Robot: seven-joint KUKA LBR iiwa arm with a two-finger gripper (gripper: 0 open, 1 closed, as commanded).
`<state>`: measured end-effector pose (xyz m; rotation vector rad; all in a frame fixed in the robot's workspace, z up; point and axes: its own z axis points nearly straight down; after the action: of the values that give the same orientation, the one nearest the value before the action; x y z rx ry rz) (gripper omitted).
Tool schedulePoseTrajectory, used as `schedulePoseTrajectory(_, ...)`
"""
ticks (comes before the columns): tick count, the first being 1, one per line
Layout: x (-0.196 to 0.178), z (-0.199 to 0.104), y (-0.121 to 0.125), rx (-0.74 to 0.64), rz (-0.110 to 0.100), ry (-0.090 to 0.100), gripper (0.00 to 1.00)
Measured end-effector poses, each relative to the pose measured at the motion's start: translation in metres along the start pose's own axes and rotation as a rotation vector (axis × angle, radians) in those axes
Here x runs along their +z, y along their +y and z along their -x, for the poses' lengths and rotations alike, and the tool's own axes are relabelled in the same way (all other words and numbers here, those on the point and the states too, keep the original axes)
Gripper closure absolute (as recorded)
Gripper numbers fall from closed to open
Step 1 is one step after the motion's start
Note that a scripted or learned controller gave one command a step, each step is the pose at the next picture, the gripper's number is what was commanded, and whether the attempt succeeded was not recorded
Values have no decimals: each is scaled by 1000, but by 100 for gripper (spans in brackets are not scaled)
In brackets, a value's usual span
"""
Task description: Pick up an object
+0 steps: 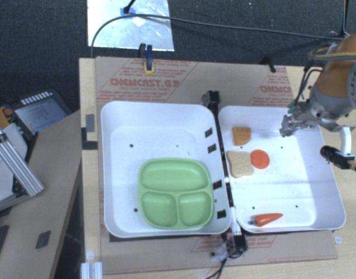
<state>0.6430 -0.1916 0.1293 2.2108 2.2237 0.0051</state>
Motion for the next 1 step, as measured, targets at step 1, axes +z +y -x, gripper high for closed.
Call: schedulePoseTrajectory(1,-66,1,5,1,3,-1,100)
